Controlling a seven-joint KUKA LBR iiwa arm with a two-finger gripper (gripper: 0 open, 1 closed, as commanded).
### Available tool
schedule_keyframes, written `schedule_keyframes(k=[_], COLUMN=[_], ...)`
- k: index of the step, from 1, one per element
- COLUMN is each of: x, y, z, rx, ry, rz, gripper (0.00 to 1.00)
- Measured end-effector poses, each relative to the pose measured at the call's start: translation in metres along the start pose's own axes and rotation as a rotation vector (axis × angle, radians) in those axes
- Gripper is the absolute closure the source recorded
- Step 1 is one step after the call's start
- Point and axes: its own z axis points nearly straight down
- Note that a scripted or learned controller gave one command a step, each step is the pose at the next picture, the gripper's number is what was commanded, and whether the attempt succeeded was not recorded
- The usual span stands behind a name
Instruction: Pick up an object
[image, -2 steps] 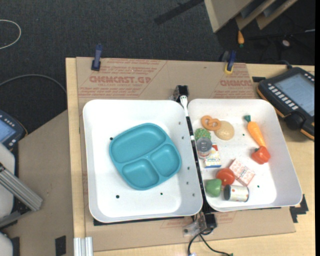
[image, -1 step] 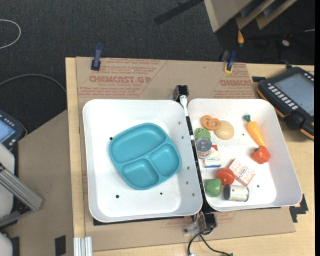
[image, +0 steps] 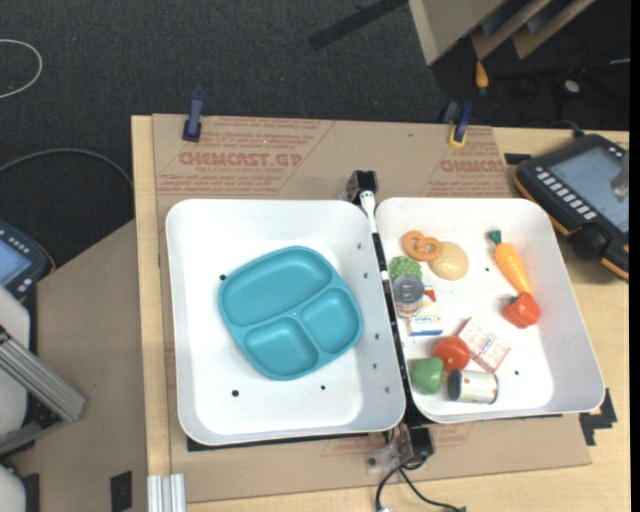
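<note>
The right white bin (image: 560, 300) holds several small toy foods. An orange carrot (image: 511, 265) lies near its far right, with a red pepper (image: 521, 311) just below it. A pretzel (image: 423, 245) and a beige bun (image: 449, 261) sit at the far left of that bin. Below them are a green broccoli piece (image: 403, 268), a small clear-topped jar (image: 407, 293) and a white and blue box (image: 426, 322). Toward the front lie a red and white packet (image: 487, 345), a red tomato (image: 451, 352), a green pepper (image: 426, 375) and a small can (image: 476, 387) on its side.
The left white bin (image: 200, 380) holds a teal divided plate (image: 290, 312). Both bins rest on a cardboard sheet (image: 260, 155) held by a blue clamp (image: 192, 115) and a yellow clamp (image: 461, 125). A black control pendant (image: 585, 190) lies right of the bins.
</note>
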Motion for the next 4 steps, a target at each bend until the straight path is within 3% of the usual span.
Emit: schedule_keyframes(k=[2, 3, 4], x=[0.184, 0.258, 0.212], y=[0.001, 0.028, -0.001], z=[0.001, 0.001, 0.183], rx=[-0.001, -0.005, 0.019], ry=[0.0, 0.001, -0.007], rz=[-0.005, -0.001, 0.012], gripper=[1.0, 1.0, 1.0])
